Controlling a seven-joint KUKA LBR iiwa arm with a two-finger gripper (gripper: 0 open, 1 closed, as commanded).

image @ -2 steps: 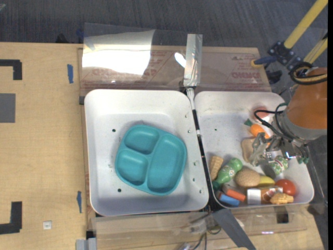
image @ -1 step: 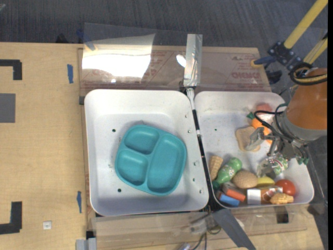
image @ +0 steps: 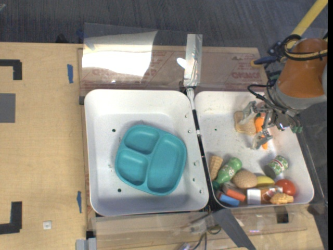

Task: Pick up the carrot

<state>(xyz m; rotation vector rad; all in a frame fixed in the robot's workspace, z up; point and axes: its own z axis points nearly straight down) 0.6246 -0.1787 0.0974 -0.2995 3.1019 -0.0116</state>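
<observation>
Gripping the small orange carrot [image: 259,125], your 2-finger gripper [image: 261,129] hangs over the right white bin [image: 221,107].

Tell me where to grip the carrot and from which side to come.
Grip the carrot across its narrow middle, coming down from above. It looks long and slim in the right bin, well apart from the toy pile. The tool partly hides it.

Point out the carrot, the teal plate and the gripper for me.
carrot [image: 259,123]: camera view, on its orange body at the gripper.
teal plate [image: 151,159]: camera view, on its centre divider.
gripper [image: 264,128]: camera view, midway between its fingertips.
</observation>
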